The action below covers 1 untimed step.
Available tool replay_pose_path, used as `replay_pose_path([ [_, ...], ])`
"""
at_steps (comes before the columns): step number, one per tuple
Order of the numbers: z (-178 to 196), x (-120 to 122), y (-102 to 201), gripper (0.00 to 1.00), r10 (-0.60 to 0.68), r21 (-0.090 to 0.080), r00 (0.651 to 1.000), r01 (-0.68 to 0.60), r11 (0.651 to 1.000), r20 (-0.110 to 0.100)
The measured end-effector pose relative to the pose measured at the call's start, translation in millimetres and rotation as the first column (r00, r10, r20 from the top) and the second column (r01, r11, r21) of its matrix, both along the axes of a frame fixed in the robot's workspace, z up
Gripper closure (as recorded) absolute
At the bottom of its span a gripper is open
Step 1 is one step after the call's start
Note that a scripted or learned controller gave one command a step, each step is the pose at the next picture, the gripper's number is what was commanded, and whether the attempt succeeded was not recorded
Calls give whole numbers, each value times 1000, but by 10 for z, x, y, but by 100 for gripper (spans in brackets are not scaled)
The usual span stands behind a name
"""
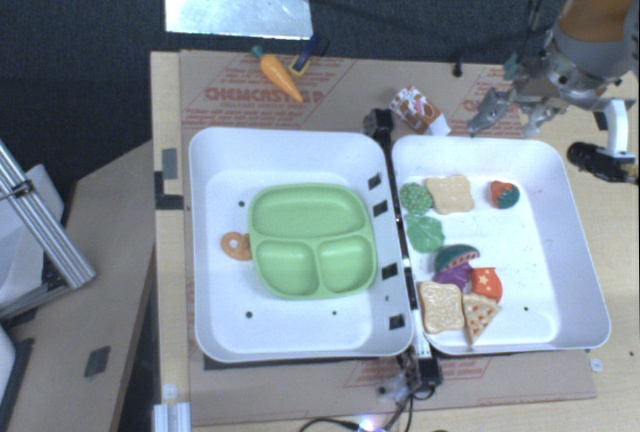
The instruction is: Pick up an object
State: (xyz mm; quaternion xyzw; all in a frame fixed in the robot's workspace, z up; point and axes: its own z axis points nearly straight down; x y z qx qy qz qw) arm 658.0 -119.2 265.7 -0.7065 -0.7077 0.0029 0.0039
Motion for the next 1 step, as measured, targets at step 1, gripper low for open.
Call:
replay_pose_path([
  [1,72,18,2,0,2,-1,1000,-2,1000,11],
])
